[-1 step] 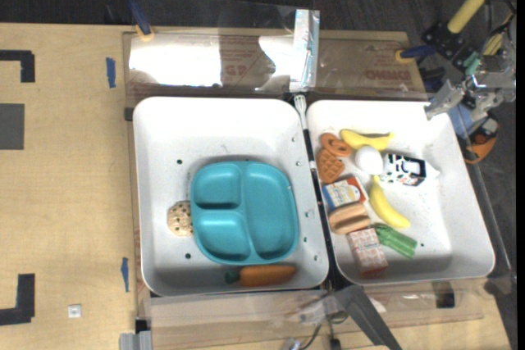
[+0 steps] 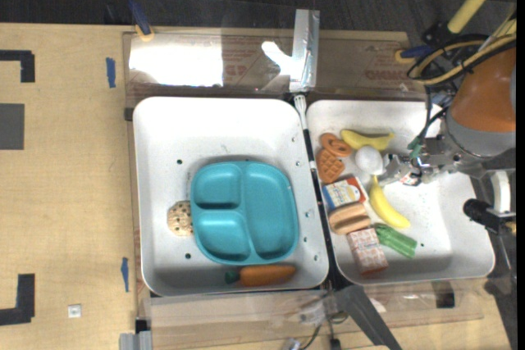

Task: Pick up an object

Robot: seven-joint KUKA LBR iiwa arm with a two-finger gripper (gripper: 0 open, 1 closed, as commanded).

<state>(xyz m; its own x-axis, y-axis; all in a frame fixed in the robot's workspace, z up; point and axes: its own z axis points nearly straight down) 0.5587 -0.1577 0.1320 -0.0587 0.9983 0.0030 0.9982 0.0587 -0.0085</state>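
Objects for picking lie across both bins on my feed. At left, a cookie (image 2: 179, 218) sits half tucked behind the teal divided tray (image 2: 244, 210), and a carrot (image 2: 264, 275) rests against the left bin (image 2: 156, 135) at its near wall. In the right bin (image 2: 467, 250), a waffle (image 2: 332, 157), two bananas (image 2: 387, 207), a white ball (image 2: 368, 160), small packages and a green piece crowd together. The gripper (image 2: 408, 170) hovers beside the ball; I cannot tell its opening.
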